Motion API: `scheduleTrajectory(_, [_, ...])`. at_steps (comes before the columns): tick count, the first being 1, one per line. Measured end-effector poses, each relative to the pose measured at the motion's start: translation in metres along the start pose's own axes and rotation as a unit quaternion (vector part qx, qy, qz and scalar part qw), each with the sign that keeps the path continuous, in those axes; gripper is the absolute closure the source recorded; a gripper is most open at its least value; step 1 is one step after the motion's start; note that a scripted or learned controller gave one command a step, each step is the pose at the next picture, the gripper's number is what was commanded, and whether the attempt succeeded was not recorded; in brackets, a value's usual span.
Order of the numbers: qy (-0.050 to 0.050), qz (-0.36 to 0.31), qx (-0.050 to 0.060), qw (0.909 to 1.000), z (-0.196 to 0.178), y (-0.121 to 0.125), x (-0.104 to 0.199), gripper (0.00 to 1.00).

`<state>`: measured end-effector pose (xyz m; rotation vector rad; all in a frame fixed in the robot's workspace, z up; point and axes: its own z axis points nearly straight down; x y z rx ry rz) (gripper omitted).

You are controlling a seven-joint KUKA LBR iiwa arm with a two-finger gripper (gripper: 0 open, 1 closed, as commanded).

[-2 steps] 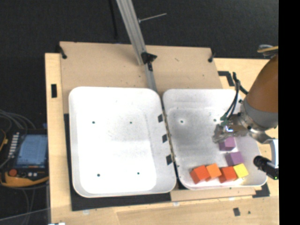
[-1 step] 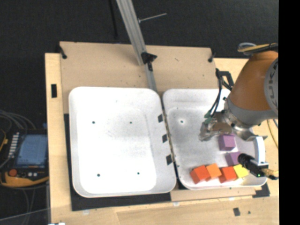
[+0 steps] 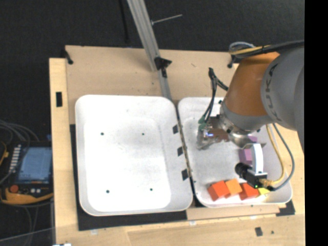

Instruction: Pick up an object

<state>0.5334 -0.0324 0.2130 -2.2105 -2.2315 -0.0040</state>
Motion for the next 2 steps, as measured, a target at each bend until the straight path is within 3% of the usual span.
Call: scheduleTrajectory(2, [0.000, 0.001, -0.001, 1.0000, -0.015, 0.025, 0.091, 1.00])
